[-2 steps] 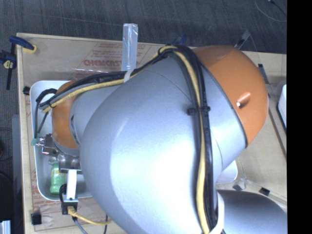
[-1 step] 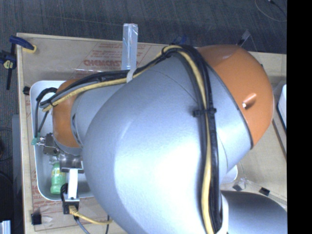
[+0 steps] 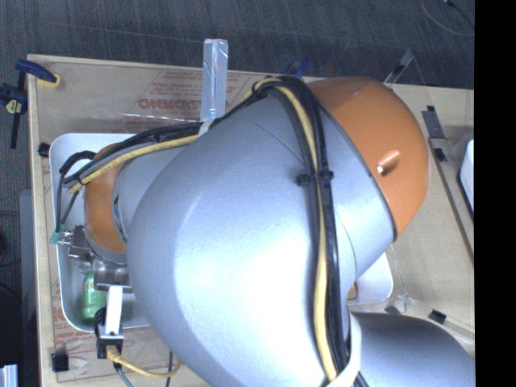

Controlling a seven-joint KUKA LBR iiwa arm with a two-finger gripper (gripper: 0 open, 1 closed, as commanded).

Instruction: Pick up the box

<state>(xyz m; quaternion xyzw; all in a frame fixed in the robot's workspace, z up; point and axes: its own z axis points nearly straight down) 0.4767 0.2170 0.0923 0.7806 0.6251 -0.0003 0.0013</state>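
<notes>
Bin [image 3: 64,156] holds perhaps a green item [image 3: 93,301]; arm [image 3: 258,240] hides the rest; gripper state unclear.

The arm [image 3: 266,248] has a smooth, slightly glossy grey shell, perhaps painted metal. The tabletop [image 3: 161,91] looks like matt pale wood; the bin [image 3: 68,147] seems white plastic.

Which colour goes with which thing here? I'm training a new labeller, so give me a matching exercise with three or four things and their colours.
Things:
1. arm
2. band above the wrist
3. bin
4. item low in the bin

Colours:
a. green
b. white
c. grey
d. orange

Pairs: 1-c, 2-d, 3-b, 4-a
</notes>
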